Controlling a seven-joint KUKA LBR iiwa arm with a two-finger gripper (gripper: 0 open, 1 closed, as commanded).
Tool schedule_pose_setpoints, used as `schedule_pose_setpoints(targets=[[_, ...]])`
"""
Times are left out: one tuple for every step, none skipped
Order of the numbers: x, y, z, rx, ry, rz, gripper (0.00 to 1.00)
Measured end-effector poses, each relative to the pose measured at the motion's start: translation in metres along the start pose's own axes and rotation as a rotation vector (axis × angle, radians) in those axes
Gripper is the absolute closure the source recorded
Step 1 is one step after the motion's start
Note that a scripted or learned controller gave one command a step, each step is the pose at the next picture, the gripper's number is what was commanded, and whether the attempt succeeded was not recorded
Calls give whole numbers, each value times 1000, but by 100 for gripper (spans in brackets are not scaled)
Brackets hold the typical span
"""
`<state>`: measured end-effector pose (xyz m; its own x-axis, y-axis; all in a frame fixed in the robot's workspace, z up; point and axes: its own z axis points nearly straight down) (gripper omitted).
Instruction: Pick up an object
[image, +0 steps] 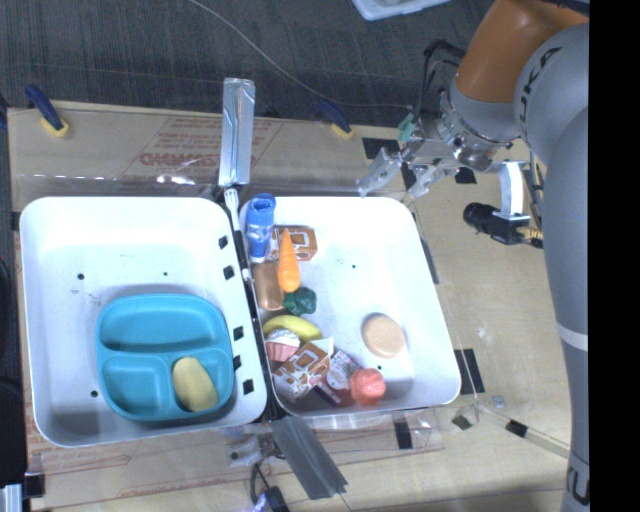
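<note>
The two-finger gripper (400, 172) hovers with jaws spread and empty over the far rim of the right shallow white bin (425, 300). Candidate objects crowd that bin's left wall: an orange plastic carrot (288, 262), a yellow banana (292, 326), a blue bottle (259, 225). A descent there risks clipping neighbours or the wall; the round tan cookie (383, 336) sits apart.

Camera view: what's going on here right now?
The KUKA arm's gripper hangs above the far rim of the right bin, holding nothing. The toys sit untouched in that bin: carrot, blue bottle, banana, round cookie and more along its left side. The left bin holds a blue tray with a yellow potato.
</note>
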<state>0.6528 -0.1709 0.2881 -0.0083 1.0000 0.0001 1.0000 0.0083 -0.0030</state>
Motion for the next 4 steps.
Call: schedule_pose_setpoints(targets=[[-8, -11, -31, -5, -1, 14, 0], [-8, -11, -30, -3, 0, 14, 0], [-6, -52, 189, 14, 3, 24, 0], [61, -16, 180, -5, -2, -137, 0]])
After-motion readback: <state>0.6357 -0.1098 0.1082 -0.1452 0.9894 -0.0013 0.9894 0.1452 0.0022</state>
